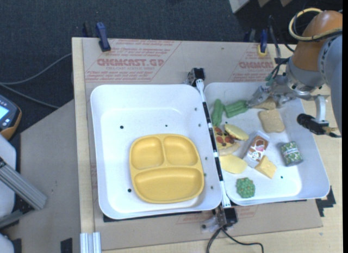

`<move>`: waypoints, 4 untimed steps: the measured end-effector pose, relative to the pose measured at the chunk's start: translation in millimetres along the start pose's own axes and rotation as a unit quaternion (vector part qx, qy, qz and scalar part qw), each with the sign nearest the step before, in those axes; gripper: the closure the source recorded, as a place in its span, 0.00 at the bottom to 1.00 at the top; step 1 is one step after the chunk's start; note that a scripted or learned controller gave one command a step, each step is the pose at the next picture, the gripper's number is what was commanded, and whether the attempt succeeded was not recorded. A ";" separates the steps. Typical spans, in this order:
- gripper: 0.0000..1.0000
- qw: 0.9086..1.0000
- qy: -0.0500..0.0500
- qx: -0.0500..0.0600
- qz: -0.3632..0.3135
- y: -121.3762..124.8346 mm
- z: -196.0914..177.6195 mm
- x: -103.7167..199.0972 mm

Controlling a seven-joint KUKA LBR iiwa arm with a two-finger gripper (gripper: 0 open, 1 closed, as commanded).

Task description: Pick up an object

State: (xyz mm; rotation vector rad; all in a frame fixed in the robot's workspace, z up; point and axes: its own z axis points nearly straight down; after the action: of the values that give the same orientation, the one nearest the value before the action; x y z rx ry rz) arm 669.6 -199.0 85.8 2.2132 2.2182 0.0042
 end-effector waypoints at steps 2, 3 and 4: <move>0.00 1.000 0.002 0.005 0.002 -112.3 -0.5 60.1; 0.00 1.000 0.002 0.005 0.002 -141.7 -0.4 74.2; 0.00 1.000 0.002 0.000 -0.002 -63.2 -0.1 97.4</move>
State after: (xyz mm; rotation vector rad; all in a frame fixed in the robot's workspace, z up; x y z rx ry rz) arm 606.2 -101.8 85.1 2.2115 2.2240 0.0070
